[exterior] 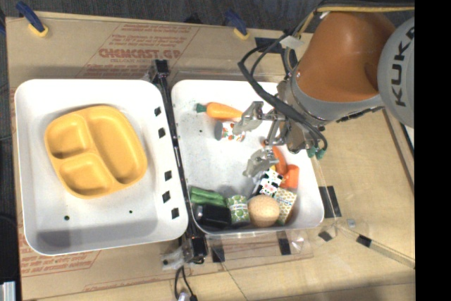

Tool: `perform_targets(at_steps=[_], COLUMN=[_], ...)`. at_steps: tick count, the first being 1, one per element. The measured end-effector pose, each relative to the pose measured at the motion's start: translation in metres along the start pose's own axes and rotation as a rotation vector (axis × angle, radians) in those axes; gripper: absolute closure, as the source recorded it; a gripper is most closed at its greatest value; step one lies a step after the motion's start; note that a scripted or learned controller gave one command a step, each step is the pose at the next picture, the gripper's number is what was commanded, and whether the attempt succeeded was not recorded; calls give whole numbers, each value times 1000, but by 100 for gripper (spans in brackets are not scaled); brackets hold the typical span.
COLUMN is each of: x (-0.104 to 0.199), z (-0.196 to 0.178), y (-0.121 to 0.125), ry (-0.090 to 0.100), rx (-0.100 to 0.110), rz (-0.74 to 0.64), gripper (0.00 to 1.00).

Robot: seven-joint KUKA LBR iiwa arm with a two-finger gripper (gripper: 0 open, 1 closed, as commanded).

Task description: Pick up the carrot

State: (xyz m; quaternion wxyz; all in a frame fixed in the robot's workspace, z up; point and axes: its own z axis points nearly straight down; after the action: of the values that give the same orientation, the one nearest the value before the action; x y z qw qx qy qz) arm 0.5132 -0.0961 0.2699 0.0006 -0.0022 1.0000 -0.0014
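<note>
Carrot (220,110) lying near the far wall of the right bin (184,151), apart from the gripper (254,141). Fingers spread open, nothing between them. Arm covering the bin's right rim and part of an orange-red piece (289,175), possibly another vegetable. Clutter packed along the near wall; bare floor mid-bin. Yellow tray (95,150) in the left bin (28,173).

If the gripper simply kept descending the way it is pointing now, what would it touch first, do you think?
Probably the bare floor of the right bin: the gripper hangs between the carrot and the toys heaped at the near wall. Depth is unclear.
</note>
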Motion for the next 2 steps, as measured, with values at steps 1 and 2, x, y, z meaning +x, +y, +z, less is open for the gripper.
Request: perform_targets(at_steps=[1,2], x=[-48,-102], z=[75,126], y=[-45,-64], ry=[7,2], rx=[-2,-3], rz=[14,121], gripper=[0,0])
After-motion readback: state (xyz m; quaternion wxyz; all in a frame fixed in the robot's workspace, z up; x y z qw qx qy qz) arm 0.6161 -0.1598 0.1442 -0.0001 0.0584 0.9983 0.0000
